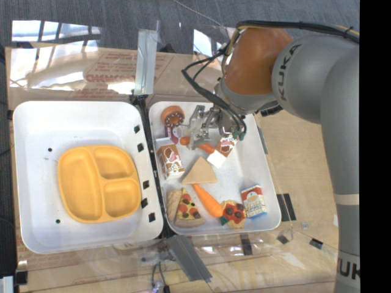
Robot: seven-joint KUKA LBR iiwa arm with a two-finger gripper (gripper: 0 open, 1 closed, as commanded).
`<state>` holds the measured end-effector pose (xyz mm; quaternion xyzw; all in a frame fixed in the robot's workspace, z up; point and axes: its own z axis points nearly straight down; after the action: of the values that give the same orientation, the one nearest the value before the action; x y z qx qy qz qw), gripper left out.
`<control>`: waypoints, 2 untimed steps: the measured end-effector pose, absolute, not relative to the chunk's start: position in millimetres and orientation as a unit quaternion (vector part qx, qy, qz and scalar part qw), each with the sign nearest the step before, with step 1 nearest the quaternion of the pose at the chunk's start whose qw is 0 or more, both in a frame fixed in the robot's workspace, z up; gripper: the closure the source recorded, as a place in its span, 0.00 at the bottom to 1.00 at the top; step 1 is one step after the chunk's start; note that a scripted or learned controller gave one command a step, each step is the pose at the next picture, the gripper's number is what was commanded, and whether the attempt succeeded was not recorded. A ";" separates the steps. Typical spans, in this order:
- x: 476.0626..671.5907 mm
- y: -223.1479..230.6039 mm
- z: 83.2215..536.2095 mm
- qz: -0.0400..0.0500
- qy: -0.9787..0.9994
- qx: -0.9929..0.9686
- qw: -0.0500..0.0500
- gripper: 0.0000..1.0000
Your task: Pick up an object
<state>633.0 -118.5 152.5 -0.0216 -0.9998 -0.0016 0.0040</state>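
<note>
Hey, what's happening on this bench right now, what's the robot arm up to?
The grey KUKA arm with the orange band reaches in from the right, and its two-finger gripper is low over the upper part of the right white bin, among toy foods. Nearby lie a small orange carrot piece, a tan cheese wedge and a larger orange carrot. Nothing is visibly between its fingers. The left white bin holds a yellow divided tray.
</note>
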 end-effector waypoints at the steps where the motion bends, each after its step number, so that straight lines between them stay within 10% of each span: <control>1: 575.7 -157.8 115.9 0.000 -0.987 0.158 0.001 1.00; 2: 644.4 -118.3 246.1 0.003 -0.987 0.163 -0.008 1.00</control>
<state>644.4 -118.3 246.1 0.1632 -0.9866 0.0028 -0.0081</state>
